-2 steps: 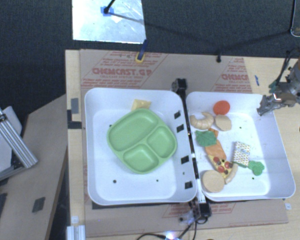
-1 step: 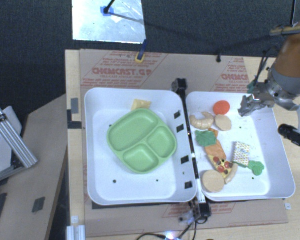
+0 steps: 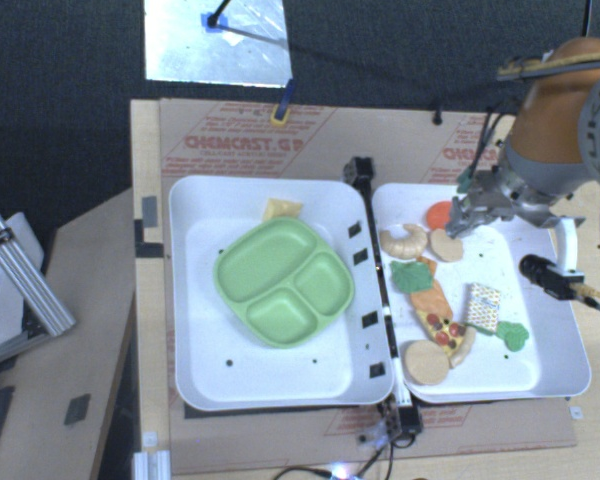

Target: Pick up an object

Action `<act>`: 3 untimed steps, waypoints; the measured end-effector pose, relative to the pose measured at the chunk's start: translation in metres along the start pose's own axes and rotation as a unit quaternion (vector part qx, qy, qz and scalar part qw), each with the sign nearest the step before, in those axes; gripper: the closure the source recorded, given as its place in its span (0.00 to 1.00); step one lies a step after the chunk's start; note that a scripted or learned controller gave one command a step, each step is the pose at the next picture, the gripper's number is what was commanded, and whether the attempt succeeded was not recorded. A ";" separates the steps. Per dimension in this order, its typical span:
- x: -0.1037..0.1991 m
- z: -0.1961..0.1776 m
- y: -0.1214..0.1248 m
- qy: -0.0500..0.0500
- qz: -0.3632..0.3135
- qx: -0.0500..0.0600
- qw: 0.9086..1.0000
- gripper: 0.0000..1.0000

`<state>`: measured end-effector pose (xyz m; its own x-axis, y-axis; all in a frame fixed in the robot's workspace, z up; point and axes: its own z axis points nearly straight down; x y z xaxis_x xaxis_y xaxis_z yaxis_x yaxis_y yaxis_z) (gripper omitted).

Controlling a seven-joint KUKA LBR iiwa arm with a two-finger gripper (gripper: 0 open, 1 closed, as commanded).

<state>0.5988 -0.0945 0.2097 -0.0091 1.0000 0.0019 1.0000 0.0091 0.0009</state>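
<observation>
Under both smooth white plastic bins lies a brown cardboard sheet [image 3: 250, 138] printed in red with what looks like "CHEMCAST", the rest too blurred to read; the left bin [image 3: 195, 368] holds a glossy green three-compartment plate [image 3: 283, 280] with a small yellowish wedge [image 3: 281, 209] at its far edge. In the right bin [image 3: 555, 368] are soft-looking toy foods: a pizza slice [image 3: 440, 320], a croissant [image 3: 405, 240], a speckled white block [image 3: 483, 306], a green broccoli piece [image 3: 514, 335]. My pincer [image 3: 460, 218] hangs over the far part of that bin, beside a tan round cookie [image 3: 445, 245] and an orange disc [image 3: 439, 214]; whether it is open or closed I cannot tell.

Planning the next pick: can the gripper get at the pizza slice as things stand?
Probably yes. The pizza slice lies uncovered in the right bin, and the gripper hovers over the same bin, though the broccoli touches the slice.
</observation>
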 end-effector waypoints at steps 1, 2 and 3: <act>0.059 0.004 -0.001 0.000 -0.001 0.000 1.000 1.00; 0.105 -0.006 0.003 0.000 0.000 -0.001 1.000 1.00; 0.143 -0.005 -0.012 0.000 0.000 0.001 1.000 1.00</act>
